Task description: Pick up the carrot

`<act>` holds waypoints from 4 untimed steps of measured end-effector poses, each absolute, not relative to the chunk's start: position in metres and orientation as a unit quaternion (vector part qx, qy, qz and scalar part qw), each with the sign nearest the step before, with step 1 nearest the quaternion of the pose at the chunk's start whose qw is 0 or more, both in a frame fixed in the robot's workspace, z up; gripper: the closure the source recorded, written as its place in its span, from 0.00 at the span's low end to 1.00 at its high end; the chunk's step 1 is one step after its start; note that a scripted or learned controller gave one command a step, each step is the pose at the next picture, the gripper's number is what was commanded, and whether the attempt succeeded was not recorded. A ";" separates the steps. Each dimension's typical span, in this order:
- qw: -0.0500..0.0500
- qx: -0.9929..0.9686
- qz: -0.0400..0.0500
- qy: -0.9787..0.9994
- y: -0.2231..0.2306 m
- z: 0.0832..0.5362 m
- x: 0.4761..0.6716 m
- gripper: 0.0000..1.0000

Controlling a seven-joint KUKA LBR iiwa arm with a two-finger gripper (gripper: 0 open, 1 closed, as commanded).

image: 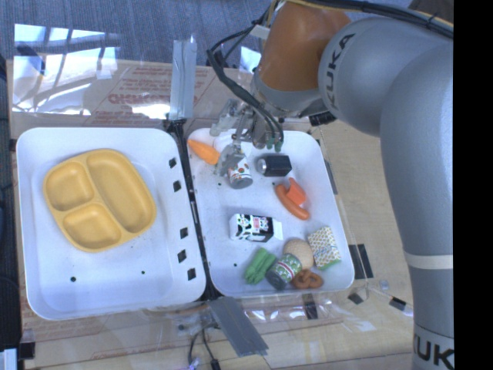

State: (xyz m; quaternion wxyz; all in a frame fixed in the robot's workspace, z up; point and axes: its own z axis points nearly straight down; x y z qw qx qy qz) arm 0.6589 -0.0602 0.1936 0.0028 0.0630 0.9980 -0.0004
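Observation:
The carrot [203, 151], a short orange tapered piece, lies near the far left corner of the right bin [333, 206], close to the divider. My gripper [234, 157] reaches down from the grey and orange wrist just to the carrot's right and is apart from it. A small silvery can [240, 177] sits right beneath the gripper, which partly hides it.
An orange and red piece [293, 199] lies mid-right. At the near end of the right bin sit a cow-patterned carton [256, 227], a green item [260, 265], a labelled can [285, 270], a beige ball [297, 251], a checkered block [324, 247] and a brown pretzel [307, 279]. The left bin [46, 284] holds a yellow divided plate [98, 199].

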 end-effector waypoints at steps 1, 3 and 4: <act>-0.004 0.143 -0.001 0.990 -0.092 0.112 0.651 0.00; -0.002 0.309 -0.001 0.951 -0.092 0.099 0.619 1.00; 0.004 0.372 0.001 0.928 -0.062 0.237 0.603 1.00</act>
